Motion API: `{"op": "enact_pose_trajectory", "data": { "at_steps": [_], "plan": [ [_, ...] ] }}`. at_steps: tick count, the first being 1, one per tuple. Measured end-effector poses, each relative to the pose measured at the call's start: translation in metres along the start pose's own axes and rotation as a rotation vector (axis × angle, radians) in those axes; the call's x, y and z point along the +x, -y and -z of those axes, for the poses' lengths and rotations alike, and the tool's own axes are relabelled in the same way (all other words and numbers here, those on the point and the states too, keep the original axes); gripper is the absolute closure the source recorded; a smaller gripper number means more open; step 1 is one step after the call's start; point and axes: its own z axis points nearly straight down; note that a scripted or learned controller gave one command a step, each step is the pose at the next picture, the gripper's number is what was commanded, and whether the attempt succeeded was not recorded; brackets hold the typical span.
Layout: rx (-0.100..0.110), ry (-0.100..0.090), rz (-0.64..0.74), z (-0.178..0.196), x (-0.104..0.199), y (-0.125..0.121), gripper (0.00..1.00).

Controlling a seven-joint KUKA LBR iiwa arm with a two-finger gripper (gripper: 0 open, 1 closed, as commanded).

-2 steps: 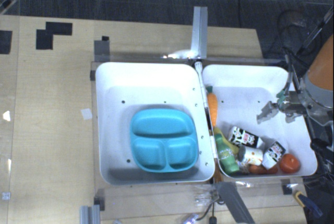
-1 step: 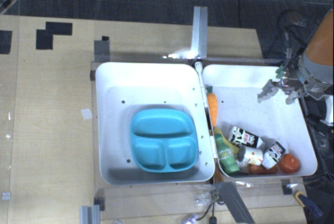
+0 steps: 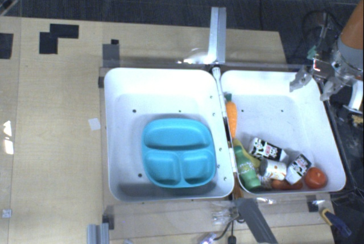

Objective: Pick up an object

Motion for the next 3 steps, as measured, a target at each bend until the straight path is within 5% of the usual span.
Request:
{"op": "enact_pose_trajectory", "data": {
  "at_steps": [1, 2, 3],
  "plan": [
    [-0.004, -0.001, 0.011, -0.125, -0.003, 0.012, 0.00],
    [-0.001, 0.000, -0.035, -0.040, 0.007, -0.029, 0.00],
    [-0.008, 0.001, -0.025, -0.028, 0.009, -0.031, 1.00]
  ]
}}
